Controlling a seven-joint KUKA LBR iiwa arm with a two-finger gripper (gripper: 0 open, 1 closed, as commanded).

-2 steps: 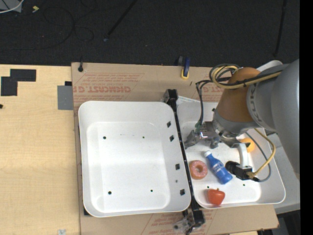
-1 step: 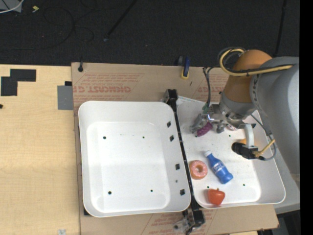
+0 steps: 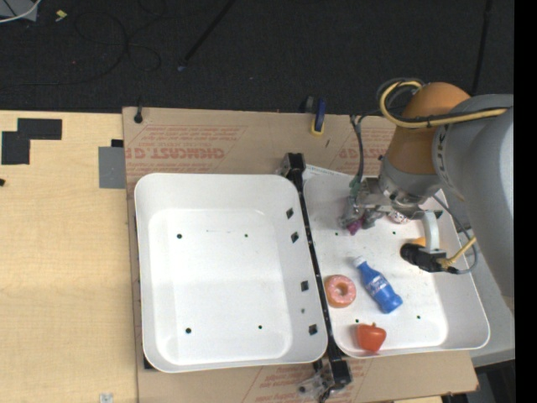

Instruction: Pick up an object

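Nearest to me, at the front edge of the right bin (image 3: 436,319), sits a small red tomato-like thing (image 3: 370,337). Just behind it and a little to the left lies a pink doughnut (image 3: 340,290), close to the wall that the two bins share. Just beside the doughnut, on its right, a blue bottle (image 3: 378,286) lies on its side with its white cap pointing toward the back. Those are my candidates for the pick, all resting on the bin floor and well apart from the gripper (image 3: 359,217), which hangs low over the back part of the same bin. From this angle I cannot tell whether it is apart or together. A small purple bit (image 3: 352,224) shows at its tip, held or not I cannot say. Beside it, the left bin (image 3: 220,269) shows bare white floor.
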